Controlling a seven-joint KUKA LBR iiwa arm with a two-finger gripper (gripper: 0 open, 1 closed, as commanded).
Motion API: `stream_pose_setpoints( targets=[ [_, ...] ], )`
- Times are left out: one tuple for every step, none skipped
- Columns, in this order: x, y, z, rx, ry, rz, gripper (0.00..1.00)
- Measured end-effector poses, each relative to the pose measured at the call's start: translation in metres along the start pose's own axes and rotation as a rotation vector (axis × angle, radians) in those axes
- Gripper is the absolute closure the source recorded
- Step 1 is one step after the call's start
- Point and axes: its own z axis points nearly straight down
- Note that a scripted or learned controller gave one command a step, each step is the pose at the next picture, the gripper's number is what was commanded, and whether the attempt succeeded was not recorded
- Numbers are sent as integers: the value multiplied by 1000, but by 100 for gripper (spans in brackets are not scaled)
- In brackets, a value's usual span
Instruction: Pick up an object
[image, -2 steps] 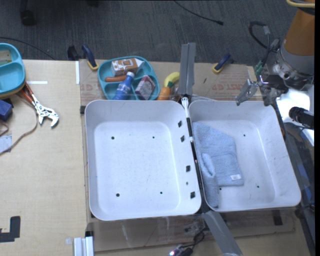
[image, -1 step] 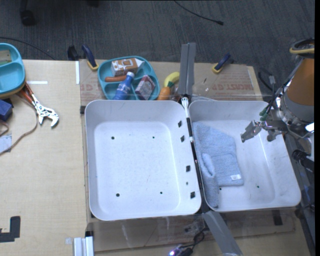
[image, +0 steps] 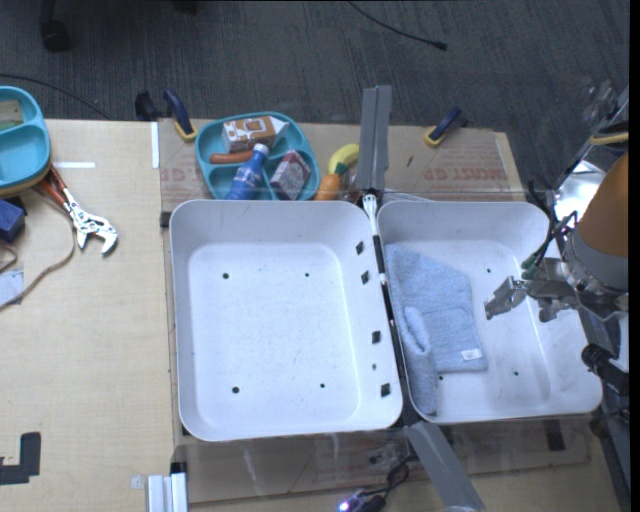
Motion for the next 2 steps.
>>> stream_pose_setpoints(
  targets=[
    [-24,-32,-74,-1,-2,267,0],
    [-40,-31,-59,1,-1,480,0]
  ],
)
